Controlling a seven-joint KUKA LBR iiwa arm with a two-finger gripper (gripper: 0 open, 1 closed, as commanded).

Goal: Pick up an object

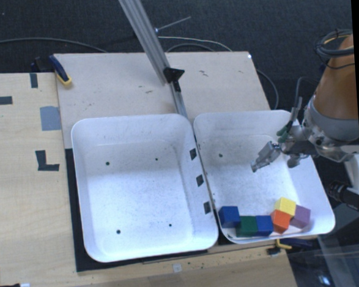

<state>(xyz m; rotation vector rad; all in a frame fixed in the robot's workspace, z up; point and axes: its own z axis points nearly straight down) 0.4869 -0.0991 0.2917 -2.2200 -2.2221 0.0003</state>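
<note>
Blocks, the small coloured objects this task is about, all lie loose at the near edge of the right bin [239, 126], and none has been lifted. A two-finger gripper [261, 158] hangs above the middle of that bin's floor, its grey fingers [266, 153] pointing left and slightly down with nothing between them. The fingers look close together, a narrow set rather than a wide one, though the angle makes this hard to judge.

Below the gripper, well apart from it, the cluster runs left to right: a blue block [229, 215], a green block [248, 225], a second blue block [263, 225], an orange block [280, 220], a yellow block [286, 205] and a purple block [301, 215]. Several are touching their neighbours.

Behind the gripper, the grey arm with its orange band [340, 89] enters from the right. To the left sits the left bin [84, 177].

Judging by this, the pick has barely started: the gripper must be moved over a block, lowered, closed and raised.
</note>
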